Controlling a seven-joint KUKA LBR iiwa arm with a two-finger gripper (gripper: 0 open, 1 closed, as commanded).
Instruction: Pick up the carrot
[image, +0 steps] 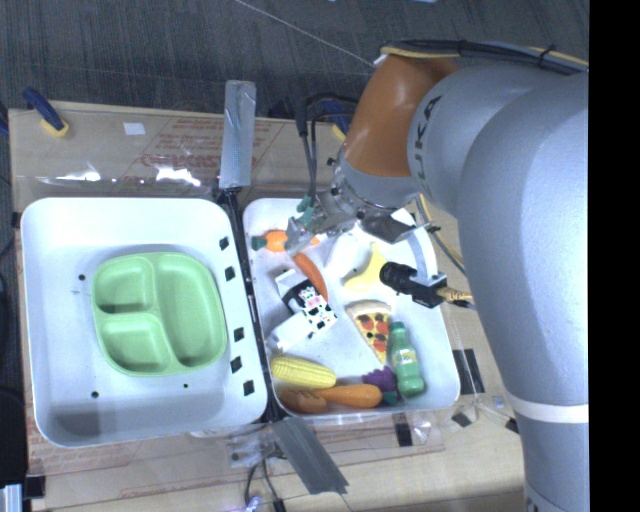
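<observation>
An orange-red carrot (310, 272) lies slanted in the upper left part of the right bin (445, 345). My gripper (303, 226) hangs just above the carrot's upper end, close to the bin's back left corner, at the tip of the grey arm with its orange band (400, 110). Whether it touches the carrot is unclear. A small orange piece with a green top (272, 240) sits left of the gripper. Another long orange piece (348, 396) rests along the bin's front wall.
The left bin (60, 230) holds a green divided plate (160, 310). In the right bin lie a corn cob (303, 373), a cow-patterned box (315, 312), a pizza slice (373, 326), a green bottle (405, 360), purple grapes (380, 379) and a yellow piece (366, 268).
</observation>
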